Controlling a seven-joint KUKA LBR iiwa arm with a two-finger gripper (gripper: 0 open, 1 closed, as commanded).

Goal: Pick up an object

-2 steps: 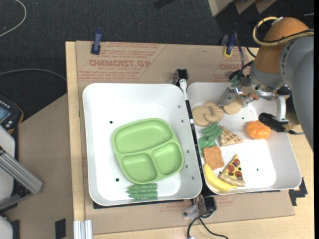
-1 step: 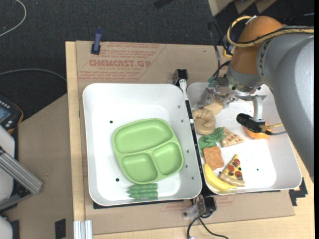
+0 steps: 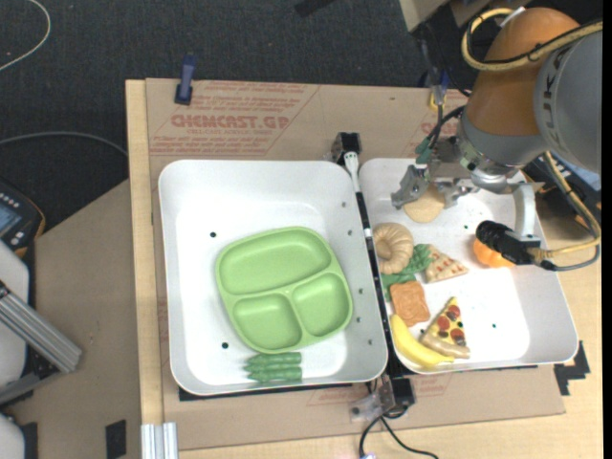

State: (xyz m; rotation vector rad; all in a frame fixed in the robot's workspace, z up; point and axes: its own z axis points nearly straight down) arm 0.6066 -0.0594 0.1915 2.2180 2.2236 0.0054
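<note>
Camera view: fingers (image 3: 427, 185) over pale round item (image 3: 424, 208), rt bin (image 3: 545, 338).

The arm (image 3: 564, 75) is a thick, rounded thing, smooth grey on its big upper casing, with a broad glossy orange band (image 3: 512, 65) bulging just above the wrist. A pale yellowish cable (image 3: 488, 29) loops over the top of the orange part, and thinner wires run down past a grey metal wrist flange. Below that sits the gripper (image 3: 427, 187), made of dull grey metal pieces with angular, bracket-like shapes.
</note>
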